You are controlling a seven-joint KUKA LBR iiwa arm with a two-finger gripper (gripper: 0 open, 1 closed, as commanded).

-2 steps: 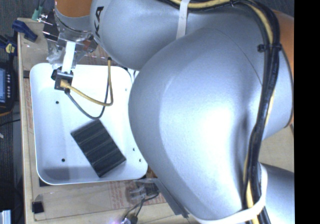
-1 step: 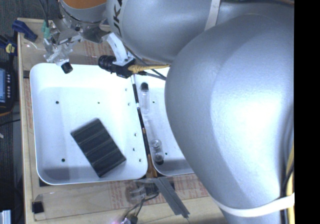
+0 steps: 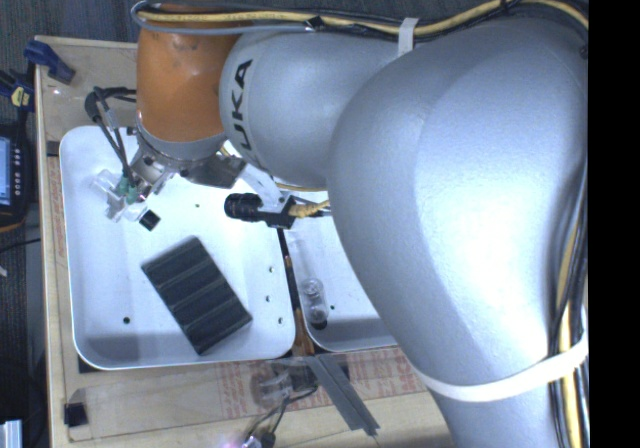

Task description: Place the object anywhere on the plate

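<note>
Near worktop [image 3: 200, 391] edge: a small metal clamp-like fitting [image 3: 285, 381] sits on the wood just below the gap between the two bins. Left bin [image 3: 90, 326] holds a dark ribbed rectangular block [image 3: 196, 293], lying flat and angled, toward the bin's near right corner. Right bin [image 3: 345, 336] is mostly covered by the arm [image 3: 460, 196]; a small clear item [image 3: 314, 298], too small to identify, lies by its left wall. Further back in the left bin, a tiny black piece [image 3: 149, 220] lies just beside the gripper [image 3: 125, 191], which hangs low near the bin's far left corner under the orange band [image 3: 180, 76]. Fingers state: cannot tell, too blurred and small. Nothing identifiable as a plate. Blue clamp [image 3: 48, 60] at the worktop's far left corner.
</note>
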